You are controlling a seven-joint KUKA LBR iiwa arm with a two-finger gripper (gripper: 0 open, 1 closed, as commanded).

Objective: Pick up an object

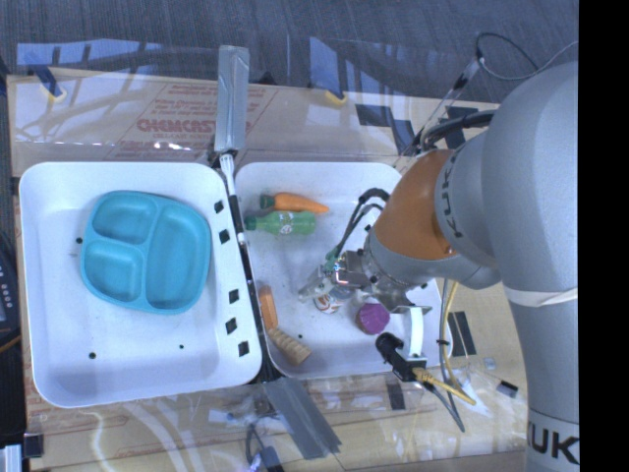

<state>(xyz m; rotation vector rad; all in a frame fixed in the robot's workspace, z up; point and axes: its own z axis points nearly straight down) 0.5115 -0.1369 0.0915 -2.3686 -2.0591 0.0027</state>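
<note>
In the right bin [295, 347] lie a toy carrot [299, 204], a green bottle [283, 224], a small purple object [372, 318], an orange stick [267, 306] and a tan ridged piece [289, 344]. My gripper [331, 285] reaches down into the middle of this bin, just left of the purple object, over a small red-and-white item [327, 304]. The arm's wrist hides much of the gripper.
The left bin [59, 362] holds a blue divided plate [145, 251]. A divider with black clips [236, 264] runs between the bins. The arm covers the right bin's right side. Cables and tape lie along the bench's front edge [432, 377].
</note>
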